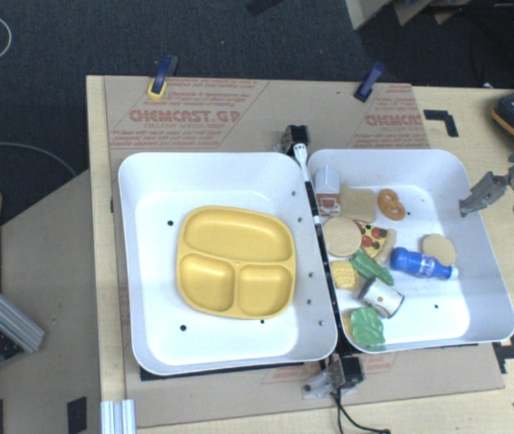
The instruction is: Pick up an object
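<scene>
The gripper (497, 191) sits at the right edge of the camera view, over the right rim of the right bin (488, 251) and well apart from everything lying in it. Two grey fingers show there with a gap between them and nothing in that gap, so the jaws stand apart and empty.

Judged step: the approach, with no object yet chosen or touched. The candidates all lie in the right bin: a blue bottle (423, 264), a small pretzel (390, 203), a round tan biscuit (438, 249), a pizza slice (374, 239), a flat round cracker (339, 238), green leafy pieces (367, 327) and a small can (385, 300).

The next move calls for travel leftward over the bin and a descent onto one item. The blue bottle lies nearest the gripper with free floor on its right side, and looks the easiest target; the items along the left wall are crowded and touching.

The left bin (144, 269) holds a yellow divided tray (235, 261). Both bins rest on a cardboard sheet (230, 116) clamped to the bench, with dark carpet (103, 25) beyond.
</scene>
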